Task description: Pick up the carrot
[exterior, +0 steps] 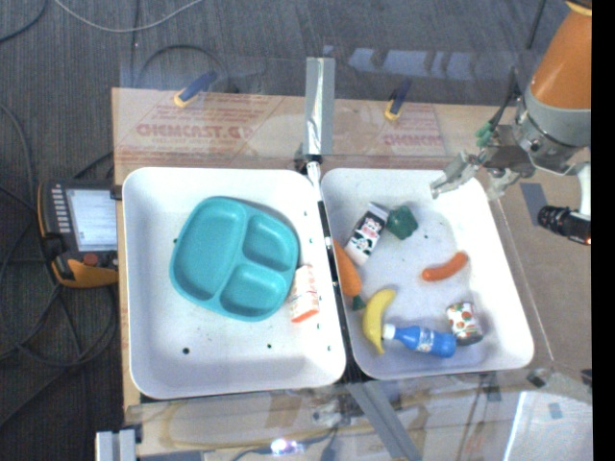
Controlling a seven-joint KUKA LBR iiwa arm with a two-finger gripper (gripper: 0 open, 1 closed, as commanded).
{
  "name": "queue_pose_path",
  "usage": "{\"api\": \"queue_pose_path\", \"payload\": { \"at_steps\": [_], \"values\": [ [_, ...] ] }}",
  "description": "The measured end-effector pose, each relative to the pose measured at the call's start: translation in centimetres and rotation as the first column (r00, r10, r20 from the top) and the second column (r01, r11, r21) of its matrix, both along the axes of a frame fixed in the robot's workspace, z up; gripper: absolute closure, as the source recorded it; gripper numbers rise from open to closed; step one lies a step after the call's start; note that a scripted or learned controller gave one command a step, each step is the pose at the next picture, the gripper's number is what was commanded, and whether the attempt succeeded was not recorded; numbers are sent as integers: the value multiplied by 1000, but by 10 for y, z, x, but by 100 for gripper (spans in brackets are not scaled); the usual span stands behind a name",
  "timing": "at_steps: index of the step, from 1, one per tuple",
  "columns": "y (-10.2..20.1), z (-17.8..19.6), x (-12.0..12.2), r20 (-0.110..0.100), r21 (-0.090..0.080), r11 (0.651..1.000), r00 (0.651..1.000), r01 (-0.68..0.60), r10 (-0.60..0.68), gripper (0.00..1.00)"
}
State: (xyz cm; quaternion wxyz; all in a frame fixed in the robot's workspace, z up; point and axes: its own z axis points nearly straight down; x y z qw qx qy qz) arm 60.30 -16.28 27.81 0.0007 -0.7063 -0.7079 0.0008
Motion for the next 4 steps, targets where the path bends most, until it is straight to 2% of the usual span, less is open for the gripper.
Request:
{"api": "queue_pose_path", "payload": {
  "at_steps": [1, 2, 3, 4],
  "values": [
    [27, -185, -39, 3, 1, 998, 998, -62, 62, 0],
    [26, -176, -39, 3, 1, 998, 998, -60, 60, 100],
    [102, -95, -73, -1, 1, 999, 999, -49, 49, 100],
    [143, -95, -79, 0, 1, 951, 951, -308, 308, 100]
  ]
}}
